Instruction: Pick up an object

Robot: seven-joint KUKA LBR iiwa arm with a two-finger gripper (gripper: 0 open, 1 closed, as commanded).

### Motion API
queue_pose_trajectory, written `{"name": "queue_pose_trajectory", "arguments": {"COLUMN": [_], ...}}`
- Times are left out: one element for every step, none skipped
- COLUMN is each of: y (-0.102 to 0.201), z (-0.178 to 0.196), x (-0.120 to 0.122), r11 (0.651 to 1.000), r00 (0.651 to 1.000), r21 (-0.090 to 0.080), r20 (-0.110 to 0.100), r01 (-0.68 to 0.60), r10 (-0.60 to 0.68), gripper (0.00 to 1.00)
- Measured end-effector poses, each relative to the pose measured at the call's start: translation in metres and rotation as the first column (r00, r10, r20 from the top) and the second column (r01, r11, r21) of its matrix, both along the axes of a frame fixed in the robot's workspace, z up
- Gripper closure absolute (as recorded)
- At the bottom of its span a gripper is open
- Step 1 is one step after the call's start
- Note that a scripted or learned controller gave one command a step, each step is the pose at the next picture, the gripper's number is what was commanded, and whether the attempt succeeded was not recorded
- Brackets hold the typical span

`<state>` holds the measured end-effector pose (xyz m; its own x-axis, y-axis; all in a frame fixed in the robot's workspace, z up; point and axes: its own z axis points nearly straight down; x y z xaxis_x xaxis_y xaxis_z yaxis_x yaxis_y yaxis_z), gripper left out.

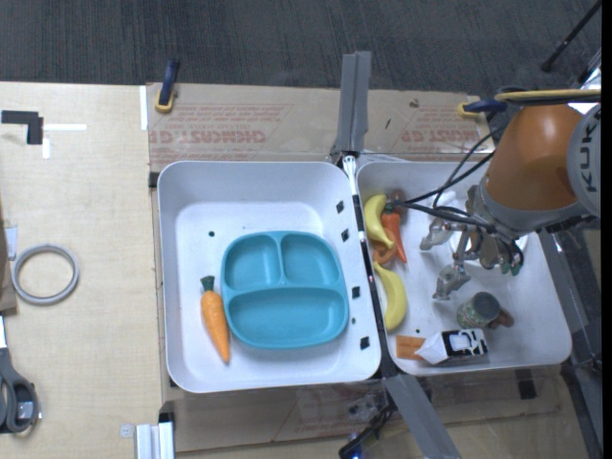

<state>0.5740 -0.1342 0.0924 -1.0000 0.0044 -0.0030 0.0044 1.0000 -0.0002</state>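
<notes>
The gripper (449, 280) is seen hanging over the right bin (550, 347), its metal fingers pointed down with a gap between them and nothing caught there. Taking the right bin as the landmark, everything near the gripper lies inside it: just below the fingertips a small round greenish object (481, 310), probably a can or cup, is found near the bin's middle; a small carton (449, 346) with an orange end lies by its front wall; and along its left wall two bananas (390, 295) are lined up, with one orange carrot-like piece (390, 235) tucked between them. The round object is judged the likeliest target, being nearest the gripper; it looks light and stiff, perhaps smooth and prone to slipping, so it would best be taken across its sides. The bananas appear to be toys, light, curved and likely to roll. To the left of the right bin the second bin (182, 256) is set, where one blue divided plate (284, 290) and one carrot (214, 321) are counted. Farther left again, one grey ring (42, 273) rests on the bench (76, 189).
</notes>
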Motion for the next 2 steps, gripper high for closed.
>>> {"name": "queue_pose_trajectory", "arguments": {"y": [0.043,0.034], "z": [0.000,-0.001], "x": [0.039,-0.043], "r11": [0.971,0.972], "r00": [0.971,0.972], "r21": [0.000,0.000], "r20": [0.000,-0.002], "r01": [0.238,0.236], "r10": [-0.238,-0.236], "gripper": [0.00,0.00]}}
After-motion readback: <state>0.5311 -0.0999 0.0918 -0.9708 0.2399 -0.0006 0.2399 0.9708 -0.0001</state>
